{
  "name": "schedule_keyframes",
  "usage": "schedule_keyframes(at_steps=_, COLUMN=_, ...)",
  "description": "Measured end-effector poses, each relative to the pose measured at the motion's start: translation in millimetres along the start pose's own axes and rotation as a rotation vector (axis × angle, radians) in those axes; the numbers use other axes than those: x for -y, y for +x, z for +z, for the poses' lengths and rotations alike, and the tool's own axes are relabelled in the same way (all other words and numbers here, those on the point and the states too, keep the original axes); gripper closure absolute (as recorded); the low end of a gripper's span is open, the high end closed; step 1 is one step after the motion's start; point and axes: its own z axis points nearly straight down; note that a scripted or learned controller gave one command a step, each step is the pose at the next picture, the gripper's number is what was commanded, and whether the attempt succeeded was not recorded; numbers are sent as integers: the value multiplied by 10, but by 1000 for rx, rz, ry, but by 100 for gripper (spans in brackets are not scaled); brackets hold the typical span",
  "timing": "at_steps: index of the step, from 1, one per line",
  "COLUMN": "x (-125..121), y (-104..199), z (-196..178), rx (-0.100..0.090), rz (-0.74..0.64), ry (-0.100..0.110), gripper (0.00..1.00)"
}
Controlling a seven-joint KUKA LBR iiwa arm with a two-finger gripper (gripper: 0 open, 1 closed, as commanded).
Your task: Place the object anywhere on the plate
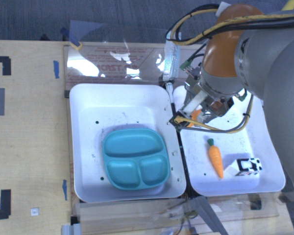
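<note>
Two shallow white bins sit side by side on the wooden table [24, 146]. The left bin [83, 102] holds a teal plate [135, 156] with three compartments, lying a little toward the near side of the bin. The right bin [264, 146] holds a toy carrot [215, 159], orange with a small green top, lying on the bin floor with its green end pointing away from the camera. Just to the right of the carrot, near the bin's front corner, lies a small black-and-white block [248, 166]; the two are near each other but apart. The grey arm [264, 48] with its orange band reaches in from the right, and the gripper [196, 110] hangs over the far left part of the right bin, close to the rim between the bins. Whether the jaws are open or closed cannot be told, as cables and the wrist crowd them. The carrot lies apart from the gripper, nearer the camera.
</note>
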Motion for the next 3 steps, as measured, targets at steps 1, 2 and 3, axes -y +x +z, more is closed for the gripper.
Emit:
schedule_keyframes(at_steps=1, x=-624, y=-364, z=295, rx=9, rz=77, ry=3, gripper=100)
schedule_keyframes(at_steps=2, x=578, y=73, z=450, rx=6, rz=-93, ry=5, gripper=100)
schedule_keyframes(at_steps=3, x=549, y=58, z=446, rx=6, rz=-87, ry=3, gripper=0)
